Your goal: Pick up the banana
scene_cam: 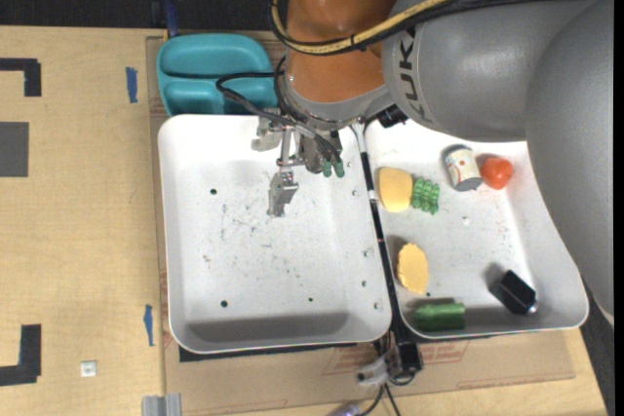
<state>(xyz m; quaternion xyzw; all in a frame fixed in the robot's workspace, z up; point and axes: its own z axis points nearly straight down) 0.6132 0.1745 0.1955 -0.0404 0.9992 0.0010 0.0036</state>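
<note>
My arm big, reaches in from right. My gripper hangs over left bin; can't tell if shut. Banana lies in right bin, near middle wall. Should go right, come down slow, squeeze across its thin side.

Two white bins sat side by side on a tan surface, teal container behind, green cylinder, black block, small can, orange-red ball in right bin.

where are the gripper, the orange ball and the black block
gripper (283, 195), camera view, between its fingertips, over the left bin
orange ball (497, 172), camera view, middle of the ball, right bin
black block (514, 291), camera view, middle of its top face, right bin
</note>
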